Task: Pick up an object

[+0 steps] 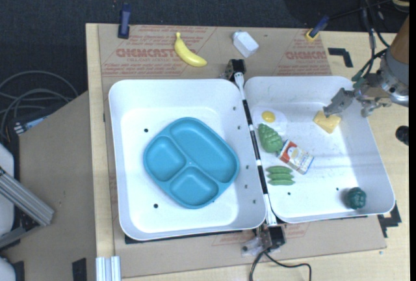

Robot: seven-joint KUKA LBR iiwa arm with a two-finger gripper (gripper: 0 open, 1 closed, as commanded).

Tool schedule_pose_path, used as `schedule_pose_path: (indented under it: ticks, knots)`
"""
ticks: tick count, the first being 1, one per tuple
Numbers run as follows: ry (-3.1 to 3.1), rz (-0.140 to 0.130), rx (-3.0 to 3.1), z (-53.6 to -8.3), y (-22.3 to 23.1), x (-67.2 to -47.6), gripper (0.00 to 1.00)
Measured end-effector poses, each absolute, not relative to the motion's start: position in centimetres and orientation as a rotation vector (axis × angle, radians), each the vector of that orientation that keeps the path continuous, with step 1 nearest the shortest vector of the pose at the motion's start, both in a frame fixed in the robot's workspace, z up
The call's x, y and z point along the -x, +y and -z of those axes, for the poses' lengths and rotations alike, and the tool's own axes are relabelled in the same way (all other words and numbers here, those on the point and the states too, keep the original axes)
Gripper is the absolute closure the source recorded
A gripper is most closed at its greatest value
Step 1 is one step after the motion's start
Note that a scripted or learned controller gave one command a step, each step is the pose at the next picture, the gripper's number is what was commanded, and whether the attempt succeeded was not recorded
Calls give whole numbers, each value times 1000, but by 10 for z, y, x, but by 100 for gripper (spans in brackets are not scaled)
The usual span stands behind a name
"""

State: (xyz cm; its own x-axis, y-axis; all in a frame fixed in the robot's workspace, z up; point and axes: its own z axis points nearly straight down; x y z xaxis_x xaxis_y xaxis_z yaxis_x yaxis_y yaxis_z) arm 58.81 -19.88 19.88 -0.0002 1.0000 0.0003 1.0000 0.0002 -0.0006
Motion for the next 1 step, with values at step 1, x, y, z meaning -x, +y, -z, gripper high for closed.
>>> schedule_pose_path:
  ticks: [1]
  knots:
    - [-2221,-1,2218,-143,-161,-616,0]
